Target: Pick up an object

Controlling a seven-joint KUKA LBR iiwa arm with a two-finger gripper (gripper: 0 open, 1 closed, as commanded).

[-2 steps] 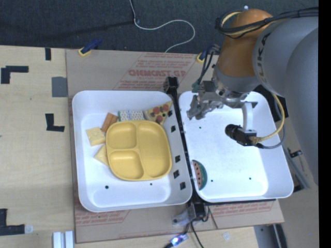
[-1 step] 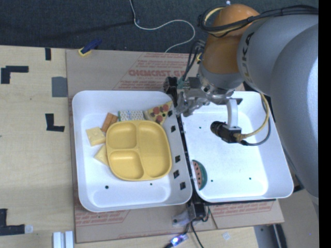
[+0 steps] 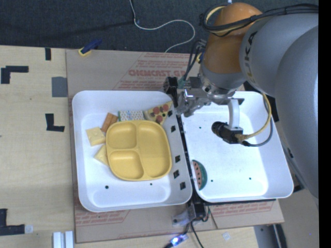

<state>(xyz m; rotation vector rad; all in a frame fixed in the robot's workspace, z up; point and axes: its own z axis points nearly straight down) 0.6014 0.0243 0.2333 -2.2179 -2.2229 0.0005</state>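
A yellow divided plate (image 3: 138,150) lies in the left bin (image 3: 88,190). Small toy food pieces sit around it: a pale cracker square (image 3: 95,136), a brown wafer (image 3: 108,122), a patterned strip (image 3: 130,115) and a pizza slice (image 3: 159,111) at the bin's back right corner. A watermelon slice (image 3: 199,173) rests at the left wall of the right bin (image 3: 248,190). My gripper (image 3: 181,105) hangs over the divider between the bins at their back edge, close to the pizza slice. The wrist hardware covers it from above.
The grey arm with its orange band (image 3: 227,40) fills the upper right and overhangs the right bin. A black cable part (image 3: 227,132) hangs over the right bin's floor. Cardboard (image 3: 145,71) lies under both bins. A white cable (image 3: 155,25) runs across the dark floor behind.
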